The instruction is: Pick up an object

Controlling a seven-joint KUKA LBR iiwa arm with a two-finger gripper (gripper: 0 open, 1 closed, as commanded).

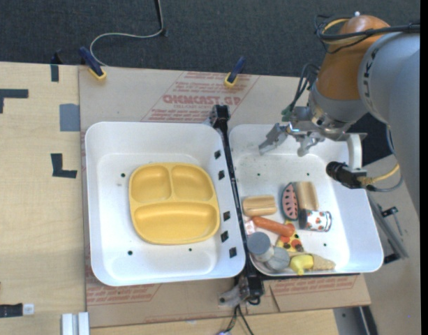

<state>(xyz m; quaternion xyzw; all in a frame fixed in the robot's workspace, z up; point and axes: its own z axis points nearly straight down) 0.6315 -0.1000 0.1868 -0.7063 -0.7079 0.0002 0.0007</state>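
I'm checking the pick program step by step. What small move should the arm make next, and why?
Probably move the gripper toward the near end of the right bin and lower it over the bread roll. The gripper hangs open above the bin's far, bare part with nothing between its fingers, while the toys lie clustered nearer the camera. The roll sits at the cluster's edge, apart from the watermelon slice.

Glossy plastic yellow tray (174, 203) in smooth white bin (102, 187)
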